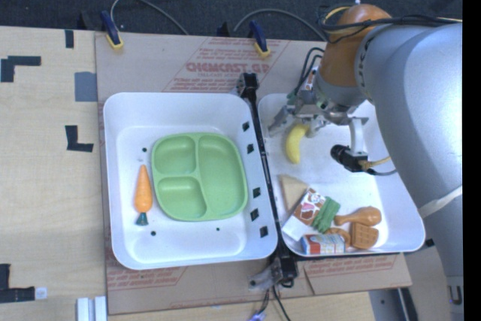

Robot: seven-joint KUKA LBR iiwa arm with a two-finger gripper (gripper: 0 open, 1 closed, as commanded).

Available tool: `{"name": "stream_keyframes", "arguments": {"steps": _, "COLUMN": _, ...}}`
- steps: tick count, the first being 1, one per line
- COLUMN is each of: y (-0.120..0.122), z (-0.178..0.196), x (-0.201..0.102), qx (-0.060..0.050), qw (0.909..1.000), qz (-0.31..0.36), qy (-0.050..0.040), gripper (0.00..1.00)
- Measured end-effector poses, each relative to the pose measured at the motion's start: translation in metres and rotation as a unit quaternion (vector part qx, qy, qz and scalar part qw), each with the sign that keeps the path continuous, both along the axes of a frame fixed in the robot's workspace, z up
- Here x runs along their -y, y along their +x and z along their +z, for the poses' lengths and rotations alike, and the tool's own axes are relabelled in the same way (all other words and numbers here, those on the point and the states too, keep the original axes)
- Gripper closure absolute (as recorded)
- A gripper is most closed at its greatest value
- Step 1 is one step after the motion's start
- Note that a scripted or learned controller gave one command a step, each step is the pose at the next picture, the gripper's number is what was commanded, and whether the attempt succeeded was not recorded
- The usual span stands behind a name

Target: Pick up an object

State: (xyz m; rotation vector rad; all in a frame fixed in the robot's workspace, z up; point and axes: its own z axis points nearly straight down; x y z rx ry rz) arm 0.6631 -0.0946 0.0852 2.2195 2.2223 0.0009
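Observation:
A yellow banana point(294, 144) lies in the far part of the right bin point(392, 195), close to the divider between the bins. My gripper point(297, 124) hangs right over the banana's far end. Its fingers point(279, 119) are spread apart, so it is open, and the tip of the banana sits just below the gap between them. Nothing is held. The grey arm with its orange band point(353, 26) comes in from the right and covers the bin's far right corner.
The near end of the right bin holds a tan wedge point(291, 188), a small carton point(312, 207), a drumstick point(358, 218), a waffle point(363, 237) and a milk carton point(323, 243). In the left bin point(180, 113) are a green divided plate point(199, 177) and a carrot point(143, 192).

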Motion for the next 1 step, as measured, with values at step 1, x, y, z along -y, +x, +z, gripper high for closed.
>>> {"name": "stream_keyframes", "arguments": {"steps": 1, "y": 0.0002, "z": 0.0101, "x": -0.0002, "qx": 0.000, "qw": 1.0000, "qz": 0.001, "qy": -0.0006, "gripper": 1.00}}
